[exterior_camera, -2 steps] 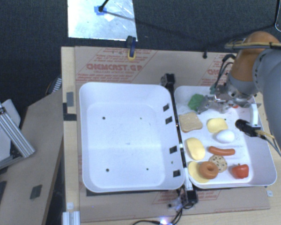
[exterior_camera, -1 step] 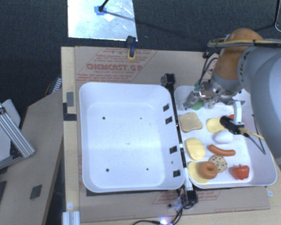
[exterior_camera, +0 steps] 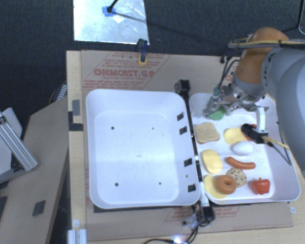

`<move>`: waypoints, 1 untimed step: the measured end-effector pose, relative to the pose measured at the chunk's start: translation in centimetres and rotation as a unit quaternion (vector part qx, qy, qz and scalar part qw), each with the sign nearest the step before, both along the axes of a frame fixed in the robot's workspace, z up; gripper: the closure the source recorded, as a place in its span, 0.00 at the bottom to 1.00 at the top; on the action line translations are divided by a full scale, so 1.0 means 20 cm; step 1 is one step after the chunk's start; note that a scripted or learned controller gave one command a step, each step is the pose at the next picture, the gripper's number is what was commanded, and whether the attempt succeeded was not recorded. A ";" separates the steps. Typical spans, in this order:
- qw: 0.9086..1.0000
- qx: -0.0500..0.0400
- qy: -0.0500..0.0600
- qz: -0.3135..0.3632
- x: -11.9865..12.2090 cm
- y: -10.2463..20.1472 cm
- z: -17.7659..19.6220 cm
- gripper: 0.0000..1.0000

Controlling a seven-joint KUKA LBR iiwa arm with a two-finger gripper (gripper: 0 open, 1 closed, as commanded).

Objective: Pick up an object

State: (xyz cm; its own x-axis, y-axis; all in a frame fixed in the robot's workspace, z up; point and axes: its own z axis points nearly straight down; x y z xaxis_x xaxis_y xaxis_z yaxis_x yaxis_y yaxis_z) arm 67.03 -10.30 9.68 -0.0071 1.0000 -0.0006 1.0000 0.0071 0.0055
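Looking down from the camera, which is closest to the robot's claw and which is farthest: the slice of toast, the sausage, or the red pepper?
Measured from the gripper, at the far end of the right bin:
1. Slice of toast, just below the gripper, by the bin's left wall.
2. Sausage, mid-bin, further toward the camera.
3. Red pepper, in the near right corner, farthest.

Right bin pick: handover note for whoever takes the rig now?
Tool: low at the right bin's far left corner, over a green item; grip state unreadable.
Toy food lies in that bin: bread slice, egg, sausage, donut, cookie, red pepper.
Done: no item seen lifted.
Left: confirm a grasp, then lift.
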 end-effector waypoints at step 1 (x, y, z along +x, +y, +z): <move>1.000 0.001 -0.003 0.002 0.00 0.37 0.47 1.00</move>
